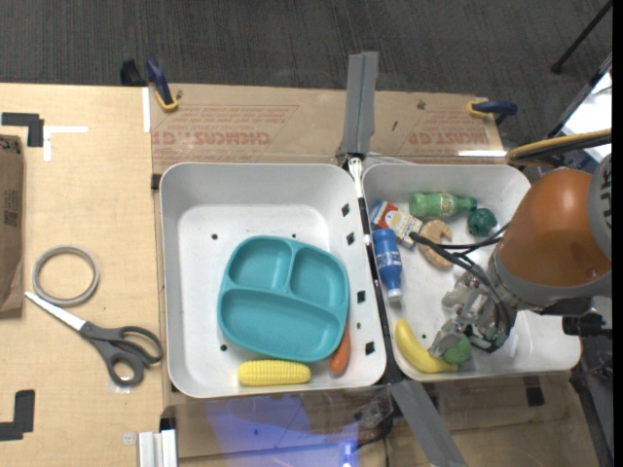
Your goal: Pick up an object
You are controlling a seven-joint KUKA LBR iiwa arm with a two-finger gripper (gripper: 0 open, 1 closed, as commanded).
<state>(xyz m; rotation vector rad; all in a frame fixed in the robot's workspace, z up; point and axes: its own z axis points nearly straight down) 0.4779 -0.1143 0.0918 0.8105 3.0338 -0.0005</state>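
Note:
My gripper (pixel 461 327) reaches down into the right bin (pixel 506 178), at its front middle. Its tip is close above a small green object (pixel 457 354) that lies against the right end of a yellow banana (pixel 417 350). Behind it in the same bin lie a blue bottle (pixel 387 259), a green bottle (pixel 440 204), a tan bread-like piece (pixel 434 232), a dark green lump (pixel 481 223) and a red and white packet (pixel 386 214). The orange band of the arm (pixel 560 232) hides the bin's right part.
The left bin (pixel 185 261) holds a teal divided plate (pixel 284 298), a yellow corn cob (pixel 274 372) and an orange carrot-like piece (pixel 340 355). On the bench at the left lie scissors (pixel 102 339) and a tape roll (pixel 65 274).

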